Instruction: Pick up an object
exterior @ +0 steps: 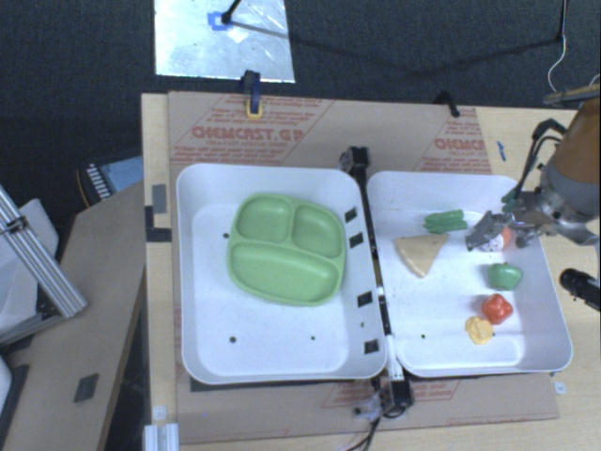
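My gripper (492, 234) hangs low over the upper right part of the right bin (545, 346), reaching in from the right. A small orange-red thing (508, 238) shows right beside its tip, partly hidden by it. Left of the gripper lies a green pod-shaped piece (444, 221), and below that a tan wedge (420, 253). Just below the gripper sits a green pepper (504, 275), then a red pepper (497, 308) and a small yellow piece (479, 330).
The left bin (202, 336) holds a green divided plate (285, 249). A black divider strip (368, 252) runs between the bins. Cables and the arm's body (573, 172) crowd the right edge.
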`<state>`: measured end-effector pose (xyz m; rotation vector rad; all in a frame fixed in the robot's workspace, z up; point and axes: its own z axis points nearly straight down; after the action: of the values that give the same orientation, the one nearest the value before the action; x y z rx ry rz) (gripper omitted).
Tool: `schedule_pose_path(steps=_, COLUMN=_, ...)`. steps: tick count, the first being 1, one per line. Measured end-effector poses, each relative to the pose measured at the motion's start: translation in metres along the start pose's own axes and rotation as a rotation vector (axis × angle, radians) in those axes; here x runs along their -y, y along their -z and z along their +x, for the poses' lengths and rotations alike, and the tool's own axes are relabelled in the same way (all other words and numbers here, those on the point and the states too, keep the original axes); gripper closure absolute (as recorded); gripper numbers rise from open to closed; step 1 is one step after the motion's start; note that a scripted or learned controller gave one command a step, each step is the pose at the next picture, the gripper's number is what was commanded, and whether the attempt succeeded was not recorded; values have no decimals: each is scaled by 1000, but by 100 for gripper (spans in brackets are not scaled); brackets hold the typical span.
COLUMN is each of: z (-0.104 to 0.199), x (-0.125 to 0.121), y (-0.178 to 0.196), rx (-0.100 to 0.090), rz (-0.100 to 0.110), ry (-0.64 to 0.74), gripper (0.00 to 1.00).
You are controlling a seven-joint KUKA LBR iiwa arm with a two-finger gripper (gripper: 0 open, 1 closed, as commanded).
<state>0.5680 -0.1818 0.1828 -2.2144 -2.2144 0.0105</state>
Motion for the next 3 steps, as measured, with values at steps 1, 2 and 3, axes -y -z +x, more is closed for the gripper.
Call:
schedule_pose_path(steps=1, z=1, x=-3, y=7, rx=3, rz=-12, ry=3, gripper=0)
schedule_pose_path(steps=2, z=7, x=4, y=-46, rx=2, rz=-11, ry=2, gripper=0)
schedule_pose_path(steps=3, z=8, x=2, y=-97, rx=2, rz=-12, ry=2, gripper=0)
